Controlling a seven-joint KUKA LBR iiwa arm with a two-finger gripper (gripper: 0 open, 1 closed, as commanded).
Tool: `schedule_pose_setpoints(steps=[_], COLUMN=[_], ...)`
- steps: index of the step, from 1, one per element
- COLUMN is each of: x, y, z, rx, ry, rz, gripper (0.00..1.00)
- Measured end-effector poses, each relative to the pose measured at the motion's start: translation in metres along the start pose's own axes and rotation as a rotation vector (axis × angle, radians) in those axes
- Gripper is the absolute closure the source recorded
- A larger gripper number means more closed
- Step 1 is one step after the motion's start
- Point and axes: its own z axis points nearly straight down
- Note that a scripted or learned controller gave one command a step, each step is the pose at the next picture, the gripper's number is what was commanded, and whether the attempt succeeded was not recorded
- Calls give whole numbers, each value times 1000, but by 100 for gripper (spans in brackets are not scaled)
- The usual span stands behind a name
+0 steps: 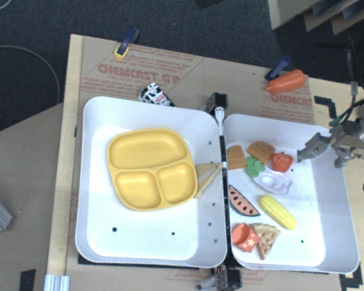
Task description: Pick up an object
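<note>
From my seat I see two white bins side by side on the bench. The left bin [95, 183] carries a yellow divided plate [151, 168] sitting toward its upper middle, with bare white floor along its lower and left sides. The right bin [333, 225] has its toys bunched in the left half: a tan bread slice [236, 157] by the shared rim, a brown cookie-like piece [261, 150], a green leafy piece [255, 166], a red tomato [281, 162], a pale translucent piece [273, 182], a watermelon wedge [242, 202], a yellow corn cob [278, 211], a red round piece [243, 235] and a waffle-patterned wedge [265, 239]. The right half of that bin is bare floor out to the right rim and the lower right corner, so that is where I have free room.

The gripper [311, 148] hangs over the upper part of the right bin, just right of the tomato, near the bin's top rim. One dark grey finger [315, 146] points down and left toward the tomato; whether its tip touches the tomato I cannot tell. I cannot tell how far the claw is spread, and I see nothing held in it.

Outside the bins, an orange carrot toy [286, 81] lies on the cardboard above the right bin, and a small black-and-white toy [154, 94] sits above the left bin
</note>
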Motion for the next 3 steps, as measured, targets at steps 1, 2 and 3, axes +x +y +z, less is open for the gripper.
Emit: schedule_pose_setpoints(steps=[1,2,3], x=[0,1,-4], y=[3,5,2], z=[-9,55,107], rx=[-15,-8,-8], ry=[-3,-1,-2], rz=[-3,-3,-2], gripper=[0,0,0])
